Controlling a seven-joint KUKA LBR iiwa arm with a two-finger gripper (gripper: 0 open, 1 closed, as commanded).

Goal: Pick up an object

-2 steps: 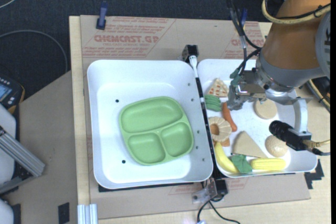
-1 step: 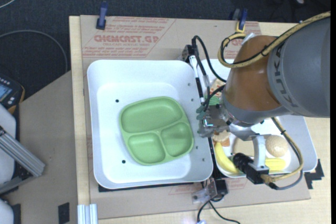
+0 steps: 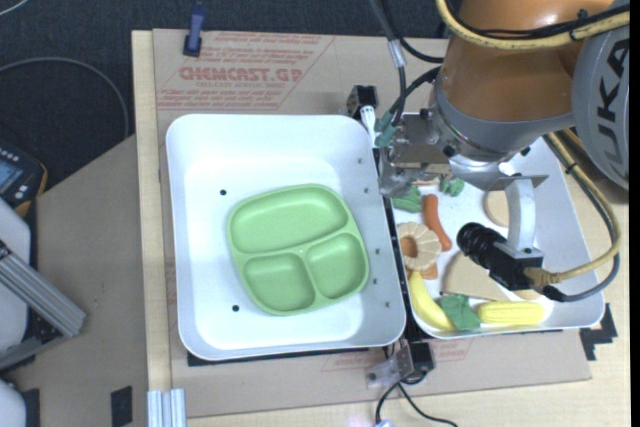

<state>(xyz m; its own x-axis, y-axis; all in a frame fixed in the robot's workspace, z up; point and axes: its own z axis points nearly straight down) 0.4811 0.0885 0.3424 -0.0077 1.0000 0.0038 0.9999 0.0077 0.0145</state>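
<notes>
The smooth green divided plate [image 3: 297, 247] (three rounded compartments) lies in the glossy left bin [image 3: 200, 155]. Right of that plate, a slim orange carrot [image 3: 431, 211], a curved yellow banana [image 3: 427, 306] and corn [image 3: 512, 314] crowd beneath the arm [image 3: 520, 45].

In the right bin [image 3: 590, 245] we see a heap of toy food: a slim orange carrot [image 3: 432, 213] lying lengthwise, a tan ridged piece [image 3: 437, 237] just right of it, and a pale round piece [image 3: 409, 245] to its left. Along the near wall we find a yellow banana [image 3: 426, 307], a green leafy piece [image 3: 461, 312] and a yellow corn cob [image 3: 513, 314].
</notes>
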